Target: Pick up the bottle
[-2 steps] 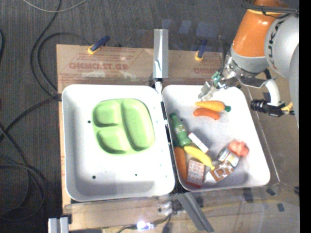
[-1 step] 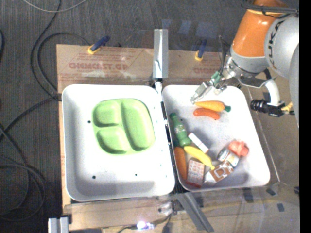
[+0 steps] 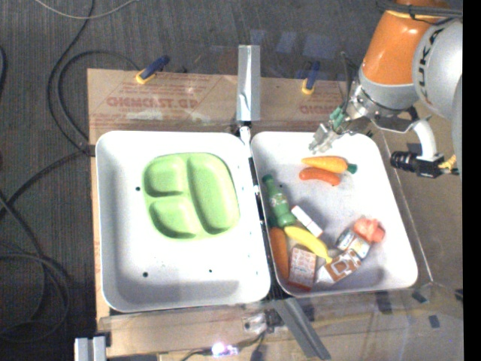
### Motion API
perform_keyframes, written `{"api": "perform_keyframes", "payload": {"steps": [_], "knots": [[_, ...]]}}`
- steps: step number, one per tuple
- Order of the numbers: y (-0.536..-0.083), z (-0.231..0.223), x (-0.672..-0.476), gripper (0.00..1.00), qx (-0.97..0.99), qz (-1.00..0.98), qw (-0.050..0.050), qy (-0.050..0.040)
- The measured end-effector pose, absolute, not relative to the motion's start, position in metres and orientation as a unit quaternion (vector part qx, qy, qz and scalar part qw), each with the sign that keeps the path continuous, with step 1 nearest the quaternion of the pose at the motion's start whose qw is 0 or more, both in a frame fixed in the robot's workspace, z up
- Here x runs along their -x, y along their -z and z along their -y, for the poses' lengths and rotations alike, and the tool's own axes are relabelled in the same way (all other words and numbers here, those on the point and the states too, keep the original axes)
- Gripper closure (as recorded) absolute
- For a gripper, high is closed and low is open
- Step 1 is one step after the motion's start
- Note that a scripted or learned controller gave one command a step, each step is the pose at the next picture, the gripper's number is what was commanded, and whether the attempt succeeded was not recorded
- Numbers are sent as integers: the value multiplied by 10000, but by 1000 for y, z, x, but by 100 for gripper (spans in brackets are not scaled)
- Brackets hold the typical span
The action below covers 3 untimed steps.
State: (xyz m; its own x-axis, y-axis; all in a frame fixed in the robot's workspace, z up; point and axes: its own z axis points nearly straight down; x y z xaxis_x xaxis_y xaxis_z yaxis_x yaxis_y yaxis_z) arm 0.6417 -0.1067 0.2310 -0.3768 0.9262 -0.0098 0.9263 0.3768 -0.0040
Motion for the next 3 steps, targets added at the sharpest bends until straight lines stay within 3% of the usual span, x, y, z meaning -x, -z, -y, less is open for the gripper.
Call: {"api": "perform_keyframes", "payload": {"steps": [1, 2, 3], "knots": [[-231, 107, -642, 0, -5584, -8295, 33, 50], [-121, 107, -593, 0, -6065, -7951, 51, -6], [-93, 115, -544, 0, -4725, -8812, 137, 13]]}}
